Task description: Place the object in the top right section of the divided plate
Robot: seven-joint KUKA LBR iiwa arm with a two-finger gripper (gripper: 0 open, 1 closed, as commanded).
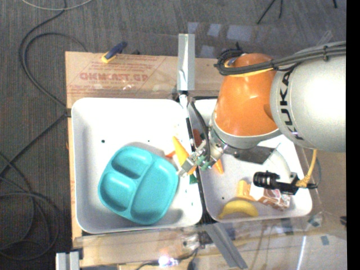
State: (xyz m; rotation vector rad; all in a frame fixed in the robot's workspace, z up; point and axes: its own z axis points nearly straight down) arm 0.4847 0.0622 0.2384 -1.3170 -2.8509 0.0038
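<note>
Transport step, I judge: the pincer (192, 165) hovers at the divided plate's (138, 187) two o'clock, beside an orange carrot (179, 149); I cannot tell its grip; next it needs a short move over the plate's one-o'clock section

The grey arm (315, 103), with its orange band (247, 103), reaches in from the right and hides much of the right bin (219, 193). Its gripper (194, 163) hangs over the wall between the two bins, just beside the teal divided plate (138, 187), which lies in the lower part of the left bin (112, 122). An orange carrot-shaped piece (180, 149) sits just above the gripper, near the plate's upper right rim (whether it is gripped cannot be told). In the right bin a yellow banana (237, 209) lies near the front wall, with a brown and red item (277, 198) to its right. Both bins rest on cardboard (124, 75).
</note>
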